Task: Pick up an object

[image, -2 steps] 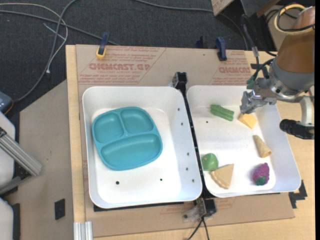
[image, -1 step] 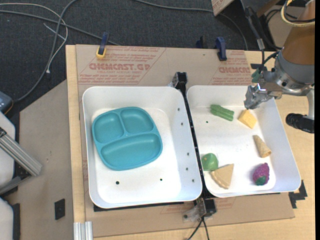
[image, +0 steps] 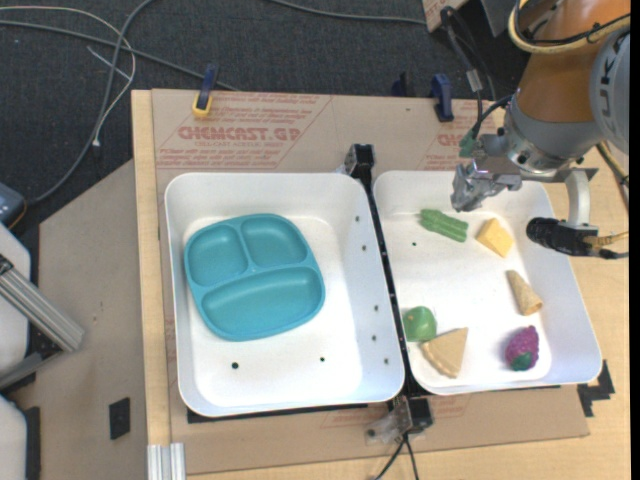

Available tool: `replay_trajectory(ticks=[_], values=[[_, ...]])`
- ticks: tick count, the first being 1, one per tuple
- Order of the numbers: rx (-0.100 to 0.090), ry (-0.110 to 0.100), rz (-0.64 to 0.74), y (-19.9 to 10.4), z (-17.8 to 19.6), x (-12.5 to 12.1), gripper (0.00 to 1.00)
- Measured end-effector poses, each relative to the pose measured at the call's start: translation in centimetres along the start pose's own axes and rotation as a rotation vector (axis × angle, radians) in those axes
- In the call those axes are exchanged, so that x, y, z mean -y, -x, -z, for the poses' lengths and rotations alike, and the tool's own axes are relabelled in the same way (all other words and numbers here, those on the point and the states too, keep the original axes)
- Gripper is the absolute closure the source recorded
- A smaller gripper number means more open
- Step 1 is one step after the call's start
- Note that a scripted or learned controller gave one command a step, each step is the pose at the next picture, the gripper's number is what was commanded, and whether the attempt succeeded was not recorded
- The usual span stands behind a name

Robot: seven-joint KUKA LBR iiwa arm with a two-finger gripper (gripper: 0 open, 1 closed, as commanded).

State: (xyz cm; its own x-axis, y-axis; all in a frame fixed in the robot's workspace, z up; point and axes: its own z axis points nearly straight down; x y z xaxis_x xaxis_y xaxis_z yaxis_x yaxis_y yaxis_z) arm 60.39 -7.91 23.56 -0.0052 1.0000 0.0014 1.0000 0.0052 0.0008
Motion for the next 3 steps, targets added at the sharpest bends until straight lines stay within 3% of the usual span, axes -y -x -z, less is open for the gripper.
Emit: replay_trajectory(ticks=[1,3], values=[[-0.002,-0.004,0.001,-5.2,-0.7,-0.6,1.00],[-0.001,-0.001,0.001,-15.1,-1.7,-4.3,1.00]])
